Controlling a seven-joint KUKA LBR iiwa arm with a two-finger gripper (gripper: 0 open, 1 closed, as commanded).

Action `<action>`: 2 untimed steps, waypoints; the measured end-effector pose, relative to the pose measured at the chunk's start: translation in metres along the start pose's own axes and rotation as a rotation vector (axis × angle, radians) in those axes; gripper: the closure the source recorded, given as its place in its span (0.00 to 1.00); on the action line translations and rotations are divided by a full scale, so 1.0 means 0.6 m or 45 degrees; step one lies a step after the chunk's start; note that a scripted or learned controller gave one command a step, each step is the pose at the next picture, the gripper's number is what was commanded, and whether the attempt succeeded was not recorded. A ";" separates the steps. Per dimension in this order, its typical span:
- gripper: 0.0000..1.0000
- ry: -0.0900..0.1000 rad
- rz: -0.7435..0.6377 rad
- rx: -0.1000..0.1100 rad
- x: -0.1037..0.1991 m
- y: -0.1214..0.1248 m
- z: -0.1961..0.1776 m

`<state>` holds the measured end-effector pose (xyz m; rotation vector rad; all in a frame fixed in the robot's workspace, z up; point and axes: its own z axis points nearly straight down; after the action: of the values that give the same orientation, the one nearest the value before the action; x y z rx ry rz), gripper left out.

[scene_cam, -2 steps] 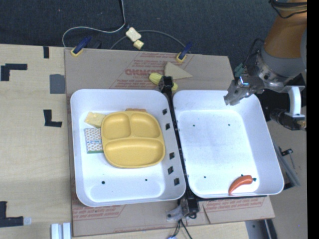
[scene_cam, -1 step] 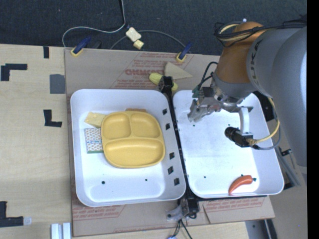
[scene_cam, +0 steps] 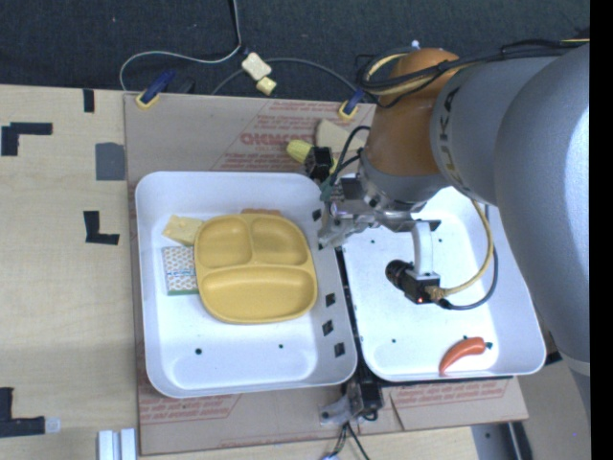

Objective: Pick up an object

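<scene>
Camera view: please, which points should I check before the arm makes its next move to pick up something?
1. Gripper above a target: not ok, it hangs over the wall between the two bins.
2. Gripper ready to grasp: cannot tell.
3. Orange pepper uncovered in the right bin: ok, though near the corner.
4. Yellow plate lying flat in the left bin: ok.

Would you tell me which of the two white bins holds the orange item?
The bin on the view's right: the orange item lies near its front edge, whereas the left bin holds a yellow divided plate.
</scene>
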<state>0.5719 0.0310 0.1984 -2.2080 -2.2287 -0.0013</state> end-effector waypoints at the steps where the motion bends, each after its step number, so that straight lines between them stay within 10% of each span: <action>1: 1.00 -0.009 0.020 -0.005 -0.151 0.030 -0.031; 2: 1.00 -0.005 0.010 0.003 -0.100 0.006 0.027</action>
<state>0.5761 -0.0287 0.1820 -2.2173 -2.2210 0.0050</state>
